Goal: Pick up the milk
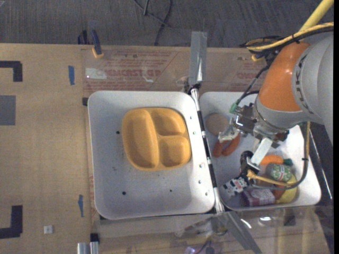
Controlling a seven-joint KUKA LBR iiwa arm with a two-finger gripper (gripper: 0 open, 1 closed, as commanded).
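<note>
The grey robot arm with an orange band (283, 86) stands nearest the lens, reaching in from the right over the right-hand shallow white bin (313, 192). The small black-and-white patterned milk carton (236, 184) lies near that bin's front edge, toward its left side, with nothing gripping it. A purple carton (258, 197) sits just beside the milk on its right. Past that, a yellow banana (288, 194) curves along the front right corner. Behind these rest a green bottle-shaped item with a pale label (279, 172) and a round orange fruit (273, 160), close together.

The gripper (229, 136) hangs further back in the same bin, apart from the milk and right over a reddish-orange sausage-shaped piece (224, 148). From where I stand, whether the gripper is open or closed cannot be made out, and nothing can be seen held in it. A beige round disc (215, 123) lies at the bin's back left, just behind the sausage piece.

Across the divide, the left-hand shallow white bin (106, 184) holds a yellow plastic plate with three compartments (157, 138), set toward its back half. Both bins sit on a brown board-covered bench (42, 157), marked with short strips of blue tape (71, 74).
</note>
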